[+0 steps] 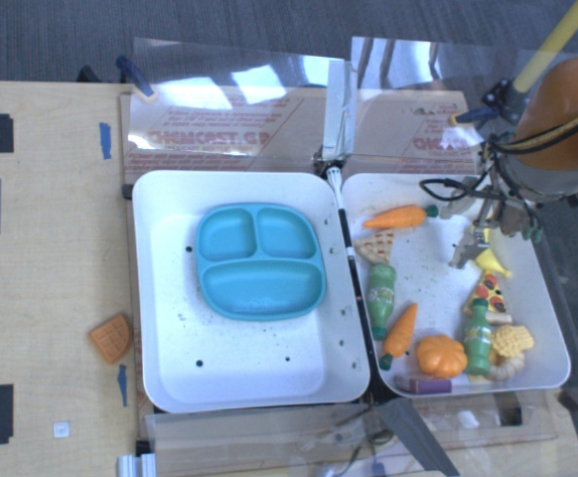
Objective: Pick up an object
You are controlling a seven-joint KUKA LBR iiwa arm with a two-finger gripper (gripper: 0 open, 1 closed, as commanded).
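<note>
My gripper (475,248) hangs over the back right part of the right bin (552,311), below the orange-banded wrist. A small yellow toy (493,262) lies right beside its tip; I cannot tell whether they touch. Around it are a large carrot (398,217), a tan wedge (375,249), a green bottle (381,291) and a small carrot (400,329). Along the front lie an orange (440,356), a second green bottle (479,336), a corn cob (512,341) and a pizza slice (488,294).
The left bin (160,296) holds a blue divided plate (260,261). A purple piece (423,386) lies at the right bin's front rim. An orange waffle-like piece (111,338) sits on the bench left of the bins. Clear panels (269,107) stand behind both bins.
</note>
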